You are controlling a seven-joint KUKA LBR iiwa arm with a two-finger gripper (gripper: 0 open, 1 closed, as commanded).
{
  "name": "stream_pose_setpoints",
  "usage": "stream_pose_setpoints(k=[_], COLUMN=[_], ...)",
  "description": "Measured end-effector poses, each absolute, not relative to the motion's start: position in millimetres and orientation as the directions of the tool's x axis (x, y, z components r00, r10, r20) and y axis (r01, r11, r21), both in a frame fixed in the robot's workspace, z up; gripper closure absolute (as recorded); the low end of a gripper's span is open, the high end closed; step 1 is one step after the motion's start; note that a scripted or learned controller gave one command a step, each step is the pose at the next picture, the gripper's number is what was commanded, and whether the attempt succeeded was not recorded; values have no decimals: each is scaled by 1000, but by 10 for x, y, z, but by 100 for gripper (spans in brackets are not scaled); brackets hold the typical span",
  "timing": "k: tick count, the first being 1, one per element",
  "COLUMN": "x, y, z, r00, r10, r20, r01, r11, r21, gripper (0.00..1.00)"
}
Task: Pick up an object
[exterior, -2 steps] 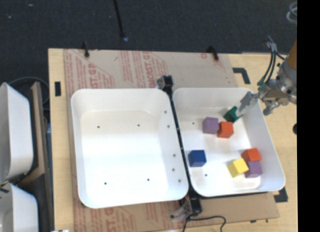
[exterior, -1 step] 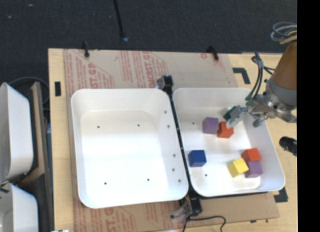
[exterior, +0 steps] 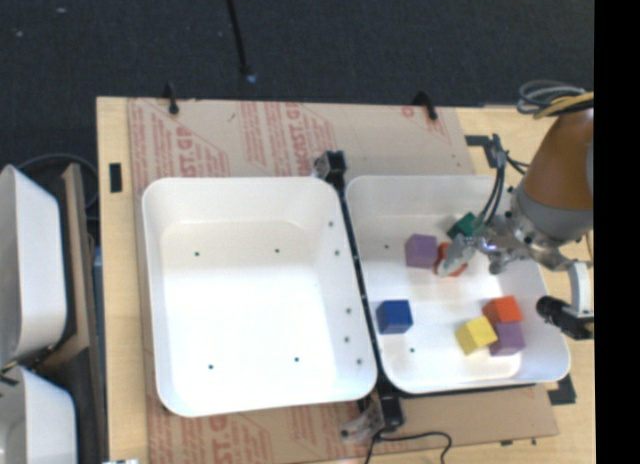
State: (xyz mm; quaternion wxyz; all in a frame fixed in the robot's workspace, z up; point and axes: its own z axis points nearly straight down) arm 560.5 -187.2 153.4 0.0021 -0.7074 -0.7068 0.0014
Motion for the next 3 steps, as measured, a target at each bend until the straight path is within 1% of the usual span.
stream_pose_setpoints(k=[1,2,3], x=[5594,5609,5712], y=[-1874,-1882,-1928], z=[1009,1143,1690], r00=[1,2,1], r10=[1000,1000,1000], r20=[0,0,-2], r01=[1000,1000,1000], r11=[-1,-2,-1], r21=[-4,2,5], gripper=[0,100,100])
